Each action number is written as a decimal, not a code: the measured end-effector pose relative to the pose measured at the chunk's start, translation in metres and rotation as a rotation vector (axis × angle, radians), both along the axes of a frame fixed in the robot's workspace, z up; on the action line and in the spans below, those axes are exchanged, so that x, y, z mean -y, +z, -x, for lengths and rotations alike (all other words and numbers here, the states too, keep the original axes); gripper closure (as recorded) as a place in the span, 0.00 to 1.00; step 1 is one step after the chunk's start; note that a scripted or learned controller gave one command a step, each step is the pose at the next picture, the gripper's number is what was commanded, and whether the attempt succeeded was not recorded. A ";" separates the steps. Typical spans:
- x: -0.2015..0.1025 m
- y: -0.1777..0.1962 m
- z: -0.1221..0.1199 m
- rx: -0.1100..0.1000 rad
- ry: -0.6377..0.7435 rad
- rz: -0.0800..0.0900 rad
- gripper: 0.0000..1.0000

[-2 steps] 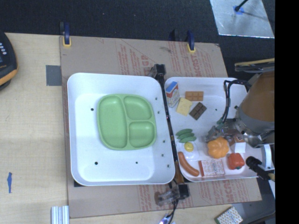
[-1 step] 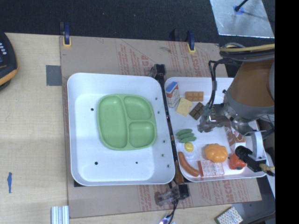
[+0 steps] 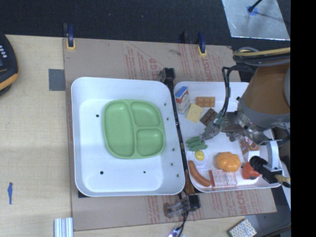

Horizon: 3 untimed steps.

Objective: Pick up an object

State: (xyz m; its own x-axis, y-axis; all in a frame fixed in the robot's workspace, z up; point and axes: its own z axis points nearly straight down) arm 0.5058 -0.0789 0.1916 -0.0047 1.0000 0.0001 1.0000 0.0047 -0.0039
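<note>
The right bin [image 3: 217, 88] holds several toy foods. My gripper [image 3: 211, 131] hangs low over its middle, reaching in from the right. Just left of and below it lies a green pea pod [image 3: 196, 143], with a small yellow piece [image 3: 199, 155] beneath that. A brown chocolate bar [image 3: 208, 116] and a yellow cheese wedge [image 3: 194, 113] sit just above the gripper. An orange fruit [image 3: 228, 161] lies below it. Nothing can be seen held.
A milk carton [image 3: 182, 98] and a brown cracker [image 3: 205, 101] sit at the bin's back. A sausage [image 3: 194, 173], a red-and-white packet [image 3: 223, 177] and a red piece [image 3: 249, 171] lie along its front. The left bin [image 3: 89, 181] holds a green divided plate [image 3: 133, 128].
</note>
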 end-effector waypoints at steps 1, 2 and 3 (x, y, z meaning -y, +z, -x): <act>0.048 -0.036 0.032 -0.004 -0.003 0.000 0.00; 0.022 -0.099 -0.040 0.005 0.005 -0.002 0.00; 0.029 -0.095 -0.098 0.012 0.001 0.001 0.00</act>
